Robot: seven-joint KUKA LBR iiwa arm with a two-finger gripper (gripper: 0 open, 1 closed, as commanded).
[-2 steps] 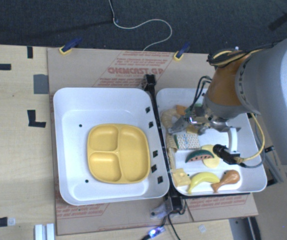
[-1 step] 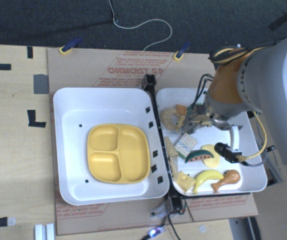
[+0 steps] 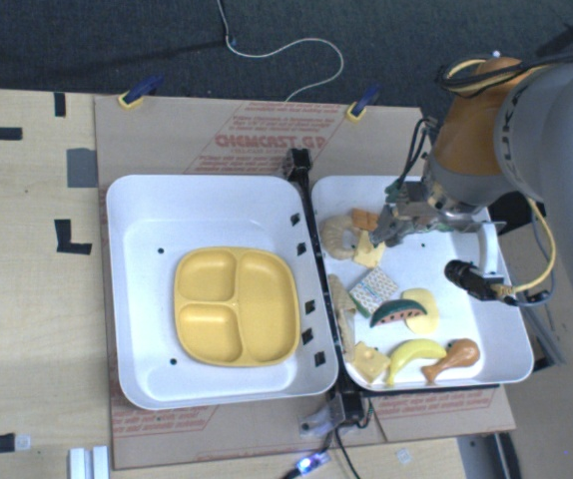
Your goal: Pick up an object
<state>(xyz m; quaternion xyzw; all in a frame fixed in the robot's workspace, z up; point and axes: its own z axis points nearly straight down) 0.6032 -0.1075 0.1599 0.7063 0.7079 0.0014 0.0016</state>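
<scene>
My gripper [image 3: 387, 230] reaches down into the upper left part of the right bin [image 3: 502, 335], right over an orange and yellow food piece [image 3: 366, 248] and a pale round piece [image 3: 338, 234]. Lower in the same bin lie a checkered cracker [image 3: 373, 289], a watermelon slice [image 3: 403, 313], a banana [image 3: 413, 352], a brown drumstick [image 3: 452, 357] and a pale cheese wedge [image 3: 368, 361]. The arm's wrist hides the fingertips, so what lies between them is unclear.
The left bin [image 3: 142, 267] holds a yellow divided plate [image 3: 237, 305]. A black divider clip [image 3: 297, 164] sits between the bins. The grey arm with its orange band [image 3: 478, 118] fills the upper right. A white cable [image 3: 286, 53] loops behind the bins.
</scene>
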